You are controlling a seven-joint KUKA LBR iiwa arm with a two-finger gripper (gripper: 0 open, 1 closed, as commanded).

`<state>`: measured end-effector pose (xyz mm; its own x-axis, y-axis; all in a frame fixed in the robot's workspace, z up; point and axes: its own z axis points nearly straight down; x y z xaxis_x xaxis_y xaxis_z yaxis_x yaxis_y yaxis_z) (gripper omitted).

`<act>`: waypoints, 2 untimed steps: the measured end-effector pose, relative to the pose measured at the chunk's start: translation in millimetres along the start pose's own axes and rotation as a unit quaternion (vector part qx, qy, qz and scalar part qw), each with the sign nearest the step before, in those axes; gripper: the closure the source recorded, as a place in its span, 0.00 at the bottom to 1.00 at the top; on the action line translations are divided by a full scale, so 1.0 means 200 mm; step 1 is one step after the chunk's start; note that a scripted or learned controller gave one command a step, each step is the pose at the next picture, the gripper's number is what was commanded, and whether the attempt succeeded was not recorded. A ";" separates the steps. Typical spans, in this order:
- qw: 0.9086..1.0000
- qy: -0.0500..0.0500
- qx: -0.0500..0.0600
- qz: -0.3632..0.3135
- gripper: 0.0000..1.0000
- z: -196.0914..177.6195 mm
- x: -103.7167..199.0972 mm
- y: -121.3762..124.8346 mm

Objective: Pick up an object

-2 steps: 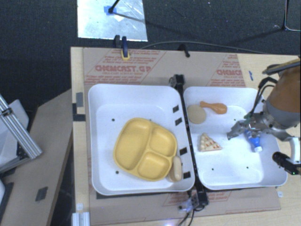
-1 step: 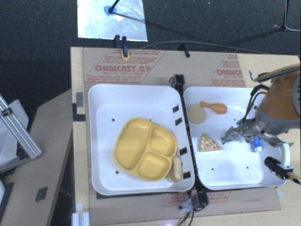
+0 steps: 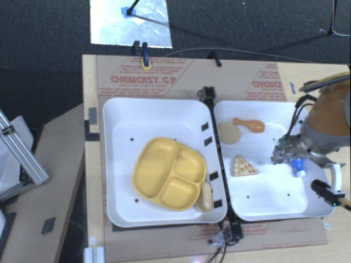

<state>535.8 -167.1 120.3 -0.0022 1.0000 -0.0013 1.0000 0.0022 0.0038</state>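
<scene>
My gripper (image 3: pixel 283 152) is down in the right bin (image 3: pixel 269 199), near its right side, below the orange band of the arm. A small blue and white object (image 3: pixel 298 166) lies just right of and below the fingers. A waffle-patterned wedge (image 3: pixel 244 167) lies to the gripper's left in the middle of the bin. An orange drumstick-shaped piece (image 3: pixel 249 125) and a pale round disc (image 3: pixel 229 132) sit at the bin's far left corner. Nothing visible is between the fingers.
The left bin (image 3: pixel 123 125) holds a yellow divided tray (image 3: pixel 169 172) with a beige roll (image 3: pixel 205 196) at its lower right corner. A black divider (image 3: pixel 216 152) runs between the bins. A black part (image 3: pixel 324 192) of the arm's hardware overhangs the right bin's right rim.
</scene>
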 end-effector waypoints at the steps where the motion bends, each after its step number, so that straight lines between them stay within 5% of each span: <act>1: 1.000 0.000 -0.002 -0.001 1.00 -0.32 0.00 0.02; 2: 1.000 0.000 0.000 -0.001 1.00 -0.54 -0.01 0.03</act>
<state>540.8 -168.3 228.4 -0.0041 1.0000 -0.0015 1.0000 0.0041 0.0045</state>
